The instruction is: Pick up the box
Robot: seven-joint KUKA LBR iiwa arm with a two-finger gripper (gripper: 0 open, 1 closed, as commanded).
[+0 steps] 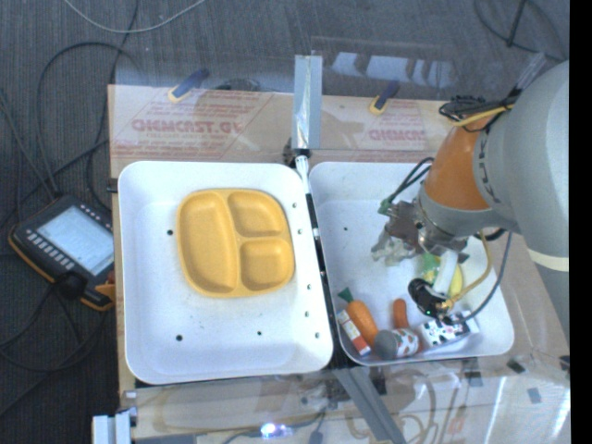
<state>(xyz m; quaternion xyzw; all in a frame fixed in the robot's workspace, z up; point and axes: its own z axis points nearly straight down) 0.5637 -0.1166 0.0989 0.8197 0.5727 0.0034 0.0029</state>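
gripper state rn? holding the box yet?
Gripper: over the right bin; open or shut cannot be told, nothing visibly held.

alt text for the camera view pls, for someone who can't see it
A grey robot arm with an orange band reaches from the right, its claw low over the right white bin, where small items, among them toy carrots and a small box, cluster at the near edge. The left bin holds a yellow divided tray.
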